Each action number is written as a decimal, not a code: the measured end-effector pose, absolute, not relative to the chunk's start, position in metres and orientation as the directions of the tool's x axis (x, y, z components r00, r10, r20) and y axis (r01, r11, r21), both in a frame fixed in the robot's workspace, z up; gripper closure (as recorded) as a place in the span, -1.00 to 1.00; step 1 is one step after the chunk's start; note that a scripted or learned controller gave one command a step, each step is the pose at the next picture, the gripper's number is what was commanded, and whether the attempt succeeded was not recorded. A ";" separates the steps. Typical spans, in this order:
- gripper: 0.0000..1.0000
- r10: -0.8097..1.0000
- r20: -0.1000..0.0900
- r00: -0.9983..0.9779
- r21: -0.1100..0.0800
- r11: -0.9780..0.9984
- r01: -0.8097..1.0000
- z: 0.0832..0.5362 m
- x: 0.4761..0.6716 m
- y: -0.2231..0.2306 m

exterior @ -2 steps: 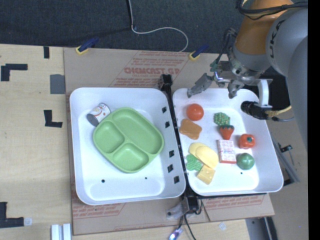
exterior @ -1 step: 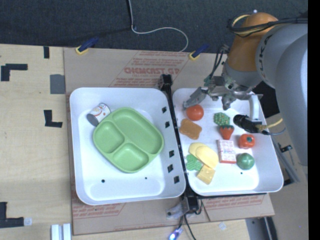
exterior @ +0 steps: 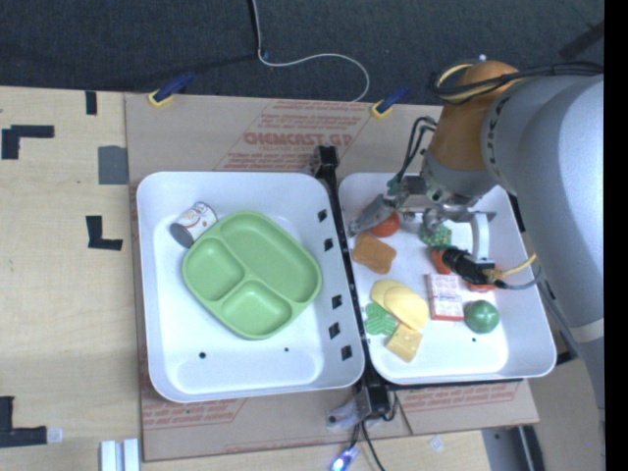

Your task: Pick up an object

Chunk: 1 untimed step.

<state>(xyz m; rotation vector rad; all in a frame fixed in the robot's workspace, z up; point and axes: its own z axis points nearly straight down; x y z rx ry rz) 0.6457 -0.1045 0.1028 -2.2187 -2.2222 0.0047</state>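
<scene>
From the camera view, the arm (exterior: 549, 165) is seen reaching in from the right over the right bin (exterior: 530, 356), with the pincer (exterior: 392, 209) lowered at that bin's upper left, close to the divider between the two bins. Whether the pincer is apart or together cannot be told; nothing can be made out clamped in it.

The nearest candidate is judged to be the orange-red piece (exterior: 385, 226), which lies just beside and partly under the pincer, toward the near side of the tabletop. It is rounded, and no clear long axis can be read because part of it is covered. Just below it the tan piece (exterior: 374, 254) is found, roughly blocky, its longer side running left to right. Further toward the near edge, the yellow banana-like piece (exterior: 400, 302) lies with its long axis slanting from upper left to lower right, touching the green leafy piece (exterior: 379, 318) and the yellow wedge (exterior: 403, 342).

The small carton (exterior: 444, 296) and the green ball (exterior: 481, 316) lie to the right, well apart from the pincer. In the left bin (exterior: 167, 361), the green divided plate (exterior: 251, 274) and a small can (exterior: 193, 223) are seen, far from the pincer.

A short descent toward the orange-red piece would be called for.
</scene>
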 end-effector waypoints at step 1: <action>-1.00 1.000 -0.005 -0.001 0.000 0.001 1.000 0.084 0.646 -0.105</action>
